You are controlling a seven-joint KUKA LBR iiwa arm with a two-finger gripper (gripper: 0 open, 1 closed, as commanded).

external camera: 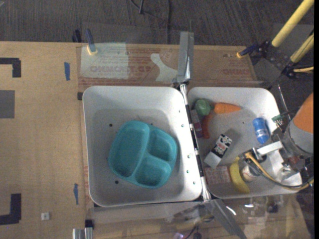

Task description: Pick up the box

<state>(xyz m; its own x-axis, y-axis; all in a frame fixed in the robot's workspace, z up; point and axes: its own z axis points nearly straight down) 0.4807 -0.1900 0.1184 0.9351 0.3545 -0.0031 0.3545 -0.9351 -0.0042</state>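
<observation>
A small white box with black patches (220,150) lies tilted in the middle of the right bin (234,94). A flat pale pink box (216,175) lies near that bin's front left corner. My gripper (293,159) hangs below the grey wrist with the orange band, over the right bin's right edge. It is well to the right of both boxes and touches neither.
The right bin also holds a green item (203,106), an orange carrot (227,108), a blue bottle (260,130), a dark red item (198,126) by the left wall and a yellow object (238,179). A teal divided plate (143,154) lies in the left bin (99,133).
</observation>
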